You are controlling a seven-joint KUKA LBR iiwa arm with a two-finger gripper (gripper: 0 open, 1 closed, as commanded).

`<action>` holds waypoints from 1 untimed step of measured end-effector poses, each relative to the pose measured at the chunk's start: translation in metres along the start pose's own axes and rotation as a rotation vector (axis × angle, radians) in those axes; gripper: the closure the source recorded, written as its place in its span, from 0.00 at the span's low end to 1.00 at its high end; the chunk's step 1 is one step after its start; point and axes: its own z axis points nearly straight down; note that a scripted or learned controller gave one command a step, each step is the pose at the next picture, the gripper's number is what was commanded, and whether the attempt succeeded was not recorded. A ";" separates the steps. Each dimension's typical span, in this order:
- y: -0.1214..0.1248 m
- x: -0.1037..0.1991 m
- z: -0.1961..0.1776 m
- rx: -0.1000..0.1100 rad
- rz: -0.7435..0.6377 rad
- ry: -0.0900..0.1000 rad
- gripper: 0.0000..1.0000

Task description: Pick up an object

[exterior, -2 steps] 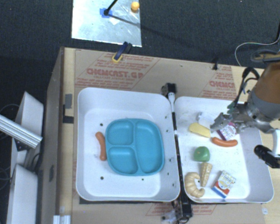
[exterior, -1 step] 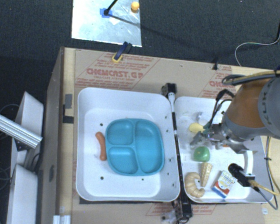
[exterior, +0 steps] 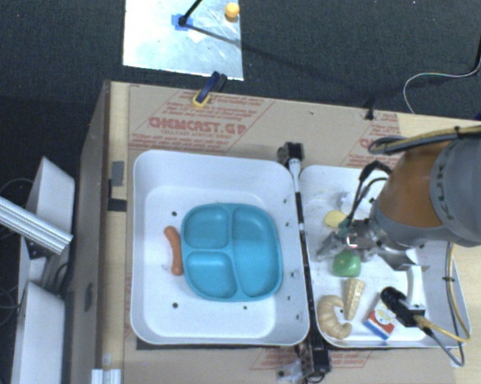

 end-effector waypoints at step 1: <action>0.001 0.000 -0.011 -0.002 -0.001 0.000 1.00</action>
